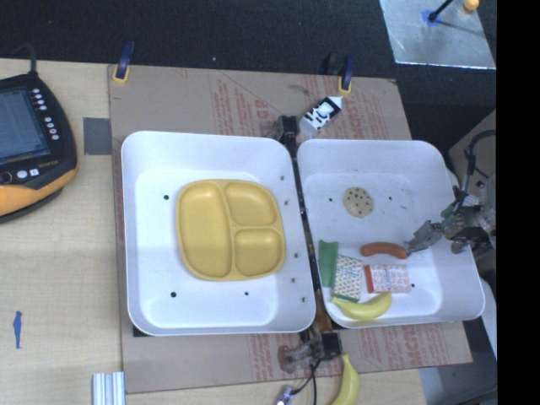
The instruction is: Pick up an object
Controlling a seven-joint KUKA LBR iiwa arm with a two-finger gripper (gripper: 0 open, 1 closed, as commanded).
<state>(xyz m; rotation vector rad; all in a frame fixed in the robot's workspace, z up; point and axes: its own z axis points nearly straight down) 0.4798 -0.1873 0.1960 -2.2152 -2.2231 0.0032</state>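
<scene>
- At bottom edge, nearest cam: a 2nd banana (347, 382) lies on the cardboard (211, 365) outside the bins, by some clips/wires.
- R bin (380, 154), near end: banana (363, 307) along the front wall; just behind it 2 flat packets, one w/ green edge (344, 275) and one red/white (389, 278), touching or nearly so.
- Mid R bin: sausage (384, 250) lies flat on the floor, just behind the red/white packet.
- Gripper (419, 240) reaches in from R over the bin's R side; tip is just beside the sausage's R end. Can't tell if jaws are wide or narrow — too small/dark. Nothing visibly held.
- Further back in R bin: cookie (358, 202), well apart from gripper.
- L bin (152, 154): yellow tray (229, 229), 3 compartments, sits alone mid-bin.
- Far side: small black/white item (321, 114) on cardboard behind the bins; blue/yellow clamps at cardboard's back edge; pendant (29, 146) on bench at far L.
- Progress (my read): pick not yet done. All items rest on bin floor, none lifted. Arm looks at approach stage, sausage the likely target.
- Left to do: close on an item, lift it clear. Risk: round sausage may roll/slip from a tip-end grab.
</scene>
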